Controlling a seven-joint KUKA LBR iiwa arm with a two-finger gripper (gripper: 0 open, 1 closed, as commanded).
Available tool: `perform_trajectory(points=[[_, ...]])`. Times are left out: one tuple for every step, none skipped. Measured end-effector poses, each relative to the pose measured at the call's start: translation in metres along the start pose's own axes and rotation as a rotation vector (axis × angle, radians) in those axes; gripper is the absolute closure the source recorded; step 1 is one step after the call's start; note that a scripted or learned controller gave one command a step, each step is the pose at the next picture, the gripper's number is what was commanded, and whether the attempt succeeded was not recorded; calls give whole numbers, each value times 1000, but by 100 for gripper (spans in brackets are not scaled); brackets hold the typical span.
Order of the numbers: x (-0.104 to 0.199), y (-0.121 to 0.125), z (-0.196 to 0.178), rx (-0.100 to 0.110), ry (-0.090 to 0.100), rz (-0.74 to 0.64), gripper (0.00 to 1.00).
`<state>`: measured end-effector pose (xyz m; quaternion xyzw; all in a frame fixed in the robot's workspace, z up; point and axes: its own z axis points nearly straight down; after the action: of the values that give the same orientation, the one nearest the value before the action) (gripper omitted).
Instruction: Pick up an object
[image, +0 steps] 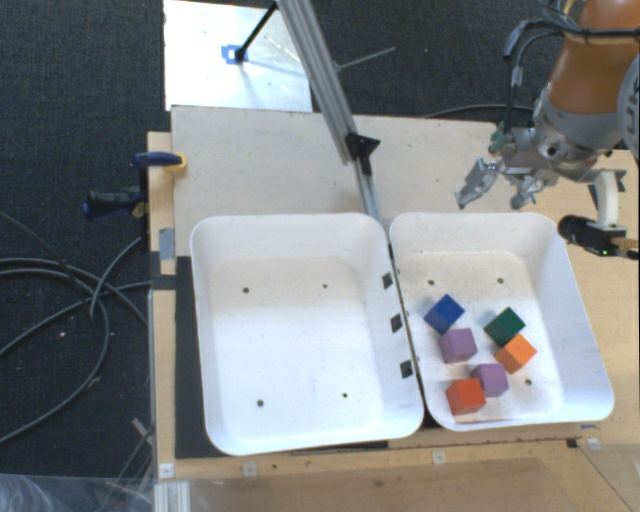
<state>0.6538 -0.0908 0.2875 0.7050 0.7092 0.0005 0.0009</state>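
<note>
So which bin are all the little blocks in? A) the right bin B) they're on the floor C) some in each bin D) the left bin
A: the blue block, green block, orange block, red block and both purple blocks all sit together inside the right bin, beside the left bin.

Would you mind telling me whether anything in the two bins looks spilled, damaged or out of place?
Nothing stands out. Six blocks, including the blue block and red block, sit clustered in the right bin; none has spilled over. The gripper hangs above that bin's far rim, fingers spread.
</note>
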Motion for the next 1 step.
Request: perform_trajectory(points=[[47, -11, 7, 2, 2, -4, 0]])
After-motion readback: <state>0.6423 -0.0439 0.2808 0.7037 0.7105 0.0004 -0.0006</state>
